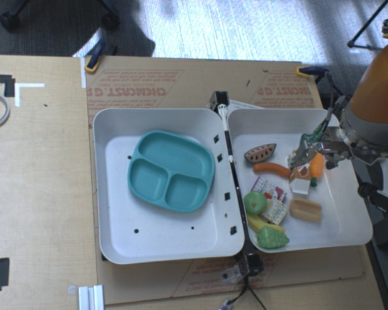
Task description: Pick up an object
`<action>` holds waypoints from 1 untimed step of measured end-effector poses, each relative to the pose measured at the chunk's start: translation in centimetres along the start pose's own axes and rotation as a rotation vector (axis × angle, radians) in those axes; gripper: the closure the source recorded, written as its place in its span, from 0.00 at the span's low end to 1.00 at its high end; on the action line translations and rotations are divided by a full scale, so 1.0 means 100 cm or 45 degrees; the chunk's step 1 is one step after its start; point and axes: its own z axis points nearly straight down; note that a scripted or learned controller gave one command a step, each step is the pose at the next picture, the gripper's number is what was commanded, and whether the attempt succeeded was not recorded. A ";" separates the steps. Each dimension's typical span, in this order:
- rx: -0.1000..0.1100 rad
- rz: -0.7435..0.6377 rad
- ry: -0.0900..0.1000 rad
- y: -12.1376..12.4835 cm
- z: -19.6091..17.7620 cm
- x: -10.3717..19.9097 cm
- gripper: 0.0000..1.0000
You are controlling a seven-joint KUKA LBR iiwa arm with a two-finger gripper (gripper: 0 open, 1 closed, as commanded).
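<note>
Several toy foods lie in the right-hand shallow white bin (349,234), and my gripper (305,156) hangs low over their upper right part, reaching in from the right edge of the bench. How wide my jaws stand I cannot tell; the metal parts blur into the clutter beneath them.

Nearest thing to me is the small orange and white piece (315,166), which sits just at my tip, partly covered by it (whether I touch it I cannot say). A white block-shaped piece (300,186) lies directly below it in the view. To my left, close by, is the long orange carrot-like toy (271,168), its long axis running left to right with a slight downward tilt toward me; its near end points at my tip. Above that lies the dark watermelon-slice toy (260,152).

Further off, toward the bin's lower part, are the tan bread-like block (305,210), the patterned flat card (271,197), the green apple toy (255,203), the yellow banana-like piece (260,224) and the green leafy lump (271,238), crowded together and touching one another.

My judgement: the orange and white piece is my candidate, since it lies straight under me. A straight descent should serve, though the white block just beside it could get nudged or caught too.

The left-hand white bin (110,173) bears a teal divided plastic plate (171,171), well apart from me.
</note>
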 end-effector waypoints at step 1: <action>-0.002 0.003 -0.001 0.034 0.052 -0.060 0.00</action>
